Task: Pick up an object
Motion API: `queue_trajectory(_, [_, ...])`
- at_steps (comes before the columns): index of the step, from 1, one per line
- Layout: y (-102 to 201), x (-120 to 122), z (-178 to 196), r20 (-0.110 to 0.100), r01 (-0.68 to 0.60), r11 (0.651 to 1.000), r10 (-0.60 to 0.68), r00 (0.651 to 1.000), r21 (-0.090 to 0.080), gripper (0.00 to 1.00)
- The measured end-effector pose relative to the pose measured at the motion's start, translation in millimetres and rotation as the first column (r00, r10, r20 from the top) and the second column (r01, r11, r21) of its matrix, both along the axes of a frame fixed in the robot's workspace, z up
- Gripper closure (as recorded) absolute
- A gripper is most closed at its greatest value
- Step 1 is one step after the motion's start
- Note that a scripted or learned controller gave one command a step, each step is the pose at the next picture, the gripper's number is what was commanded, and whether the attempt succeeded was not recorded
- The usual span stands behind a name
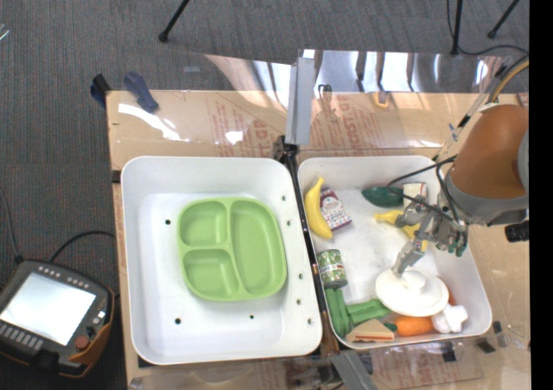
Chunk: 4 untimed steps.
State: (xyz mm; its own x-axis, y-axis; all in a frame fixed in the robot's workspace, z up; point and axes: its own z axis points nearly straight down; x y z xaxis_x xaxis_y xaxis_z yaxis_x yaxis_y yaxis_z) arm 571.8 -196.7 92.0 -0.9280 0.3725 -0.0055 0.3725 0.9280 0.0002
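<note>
Metal jaws [412, 260], state I cannot tell, hang over a smooth round white lid [412, 292].

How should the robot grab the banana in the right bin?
Grip the banana across its middle, coming straight down from above. It lies flat along the bin's left wall, long and narrow, so fingers likely fit best across its width; the packet beside it leaves little room.

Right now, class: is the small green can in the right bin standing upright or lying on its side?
Lying on its side. The green can shows its long labelled side from above, resting on the right bin floor below the banana.
</note>
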Motion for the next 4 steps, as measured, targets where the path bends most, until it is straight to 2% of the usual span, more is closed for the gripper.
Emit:
queue_trajectory(1, [5,20,0,0.001,-0.008,1.0,0.008,1.0,0.0,0.0])
queue_trajectory(2, [-12,50,-1,0.002,0.021,1.0,-0.021,1.0,0.003,0.0])
queue_trajectory(3, [-10,52,12,0.005,0.015,1.0,-0.015,1.0,0.003,1.0])
queue_trajectory(4, [9,61,-1,0.003,0.141,0.99,-0.141,0.99,0.002,1.0])
